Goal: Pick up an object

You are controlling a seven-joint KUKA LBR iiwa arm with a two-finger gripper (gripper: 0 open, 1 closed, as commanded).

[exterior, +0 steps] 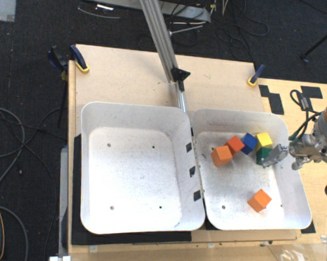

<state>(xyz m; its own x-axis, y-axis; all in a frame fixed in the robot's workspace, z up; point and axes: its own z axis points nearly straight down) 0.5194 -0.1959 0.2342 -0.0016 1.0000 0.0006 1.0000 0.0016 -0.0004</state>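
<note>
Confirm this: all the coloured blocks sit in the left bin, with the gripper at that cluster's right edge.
Wrong bin. The camera view shows the coloured blocks in the right bin, not the left one. The gripper is indeed at the cluster's right edge, beside the green block.

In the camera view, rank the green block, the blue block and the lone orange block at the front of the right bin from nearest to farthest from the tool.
1. Green block: right beside the tool, at the bin's right side.
2. Blue block: just behind and left of the green one.
3. Lone orange block: by itself toward the bin's front.
</note>
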